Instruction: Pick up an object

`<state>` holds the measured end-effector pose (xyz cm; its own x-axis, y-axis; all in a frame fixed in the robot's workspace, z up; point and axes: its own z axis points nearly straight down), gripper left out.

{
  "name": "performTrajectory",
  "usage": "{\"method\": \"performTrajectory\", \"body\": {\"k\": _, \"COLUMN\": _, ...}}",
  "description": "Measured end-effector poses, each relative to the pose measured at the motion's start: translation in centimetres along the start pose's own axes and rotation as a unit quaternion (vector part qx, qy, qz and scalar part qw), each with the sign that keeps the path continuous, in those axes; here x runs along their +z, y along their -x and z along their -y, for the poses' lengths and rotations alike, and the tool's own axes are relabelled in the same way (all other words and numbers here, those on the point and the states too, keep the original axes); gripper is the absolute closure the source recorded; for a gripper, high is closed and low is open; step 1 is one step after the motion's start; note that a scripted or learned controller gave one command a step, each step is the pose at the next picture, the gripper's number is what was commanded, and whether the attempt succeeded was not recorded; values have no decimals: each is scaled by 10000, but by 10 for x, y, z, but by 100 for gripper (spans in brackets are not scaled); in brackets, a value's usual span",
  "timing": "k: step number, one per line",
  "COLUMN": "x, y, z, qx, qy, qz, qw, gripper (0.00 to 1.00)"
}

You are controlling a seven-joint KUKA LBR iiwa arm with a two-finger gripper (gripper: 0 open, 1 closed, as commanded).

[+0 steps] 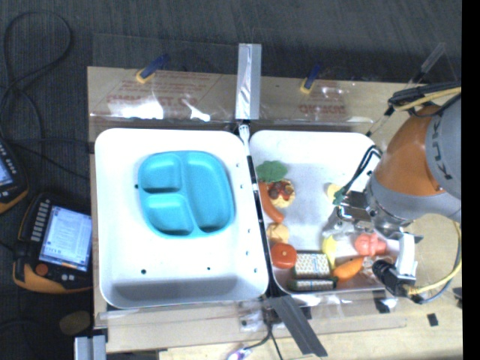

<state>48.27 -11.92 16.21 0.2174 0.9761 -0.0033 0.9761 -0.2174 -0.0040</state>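
At the near edge of the right bin [315, 142], along its front wall, lies a row of small play-food items: a red tomato-like piece [283, 256], a rectangular patterned block [312, 263] with a dark bar [311, 283] just in front of it, and an orange carrot-shaped piece [347, 268]; these are judged to be light, rigid, hollow plastic, smooth and therefore liable to slip under a hard pinch. The pincer [358, 238] sits low over the right part of this cluster, beside a pink rounded piece [367, 244] and a yellow piece [329, 244]; whether it is spread or pressed together cannot be told, and no item is seen held. Of the candidates, the carrot-shaped piece is judged easiest to take across its thicker middle, where the sides run nearly parallel; the rounded pieces would tend to squirt out unless gripped at the widest girth; the block offers flat faces but lies tight against its neighbours. Crowding is the main risk: a closing stroke may catch two items or push one against the wall. Further back, an orange curved piece [271, 207] runs along the left wall, with a speckled round item [282, 192] and a green leafy piece [271, 171] beyond it; these stand more apart. The left bin [112, 201] holds a blue divided tray [185, 193]; a grey arm with an orange band [409, 167] enters over the counter [105, 88].
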Motion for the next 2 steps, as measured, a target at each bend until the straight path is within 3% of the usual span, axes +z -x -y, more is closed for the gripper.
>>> {"method": "performTrajectory", "body": {"k": 1, "x": -53, "y": -8, "z": -21, "qx": -588, "qy": 6, "qz": 0, "qw": 9983, "gripper": 100}}
{"method": "performTrajectory", "body": {"k": 2, "x": -20, "y": -55, "z": 12, "qx": 741, "qy": -9, "qz": -8, "qw": 9973, "gripper": 100}}
